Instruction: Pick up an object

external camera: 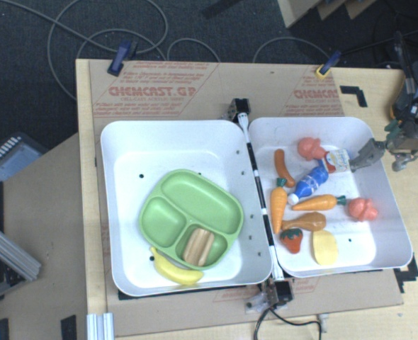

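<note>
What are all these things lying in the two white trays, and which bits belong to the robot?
bins: two, white, side by side on the bench
divided plate: one, green, left bin
hot dog bun: one, tan, in the plate's near compartment
banana: one, yellow, left bin, at the plate's near edge
carrots: two, orange, right bin
bottle: one, blue and white, right bin
sausage: one, orange-red, right bin
yellow piece: one, right bin, near side
gripper: one, grey, over the right bin's far right edge

A brown bench [195,83] carries two white bins, left [124,147] and right [386,232], side by side.
</note>
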Robot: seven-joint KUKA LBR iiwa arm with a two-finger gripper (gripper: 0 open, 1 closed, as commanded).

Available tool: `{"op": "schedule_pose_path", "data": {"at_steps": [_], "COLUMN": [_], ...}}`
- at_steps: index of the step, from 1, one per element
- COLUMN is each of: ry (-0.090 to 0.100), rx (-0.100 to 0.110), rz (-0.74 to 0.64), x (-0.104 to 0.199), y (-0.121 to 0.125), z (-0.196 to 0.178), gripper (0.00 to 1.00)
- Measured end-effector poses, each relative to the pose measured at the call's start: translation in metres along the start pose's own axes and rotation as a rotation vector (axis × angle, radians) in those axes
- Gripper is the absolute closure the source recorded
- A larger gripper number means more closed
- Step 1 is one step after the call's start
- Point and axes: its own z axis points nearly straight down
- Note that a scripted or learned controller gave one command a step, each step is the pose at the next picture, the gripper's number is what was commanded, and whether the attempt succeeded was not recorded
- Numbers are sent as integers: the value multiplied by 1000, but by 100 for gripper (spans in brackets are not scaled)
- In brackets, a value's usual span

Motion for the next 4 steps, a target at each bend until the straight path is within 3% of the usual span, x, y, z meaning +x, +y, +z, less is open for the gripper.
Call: {"op": "schedule_pose_path", "data": {"at_steps": [1,2,3,4], "ry": [2,-4,-2,6], "rx": [2,-16,-2,23], "rz": [-1,-1,1,-3], "x": [77,85,22,31], "y": [-8,1,12,107], "z": [97,159,173,176], "gripper": [0,0,0,0]}}
